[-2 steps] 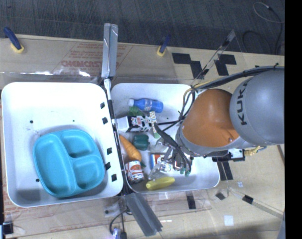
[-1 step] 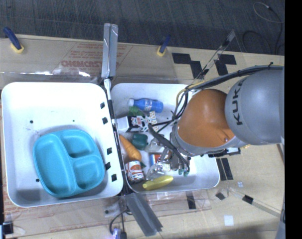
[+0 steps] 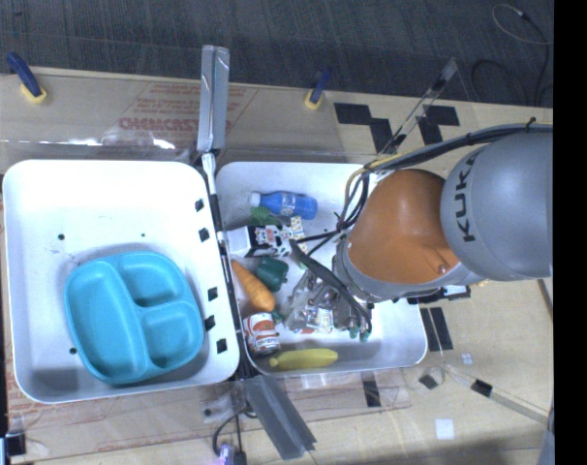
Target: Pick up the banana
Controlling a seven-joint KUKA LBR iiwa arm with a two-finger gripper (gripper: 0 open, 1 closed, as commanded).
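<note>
A yellow banana (image 3: 304, 358) lies flat along the near edge of the right bin (image 3: 410, 353). My gripper (image 3: 316, 310) hangs low in that bin, just above and behind the banana, at the end of the grey and orange arm (image 3: 410, 231) that comes in from the right. A small gap of white floor shows between the banana and the gripper's metal parts.
In the right bin, an orange carrot (image 3: 252, 285), a small red can (image 3: 262, 333), a blue bottle (image 3: 283, 203), a dark green item (image 3: 272, 271) and small printed packets (image 3: 274, 232) crowd the left half. The left bin (image 3: 42, 211) holds a blue divided tray (image 3: 134, 313).
</note>
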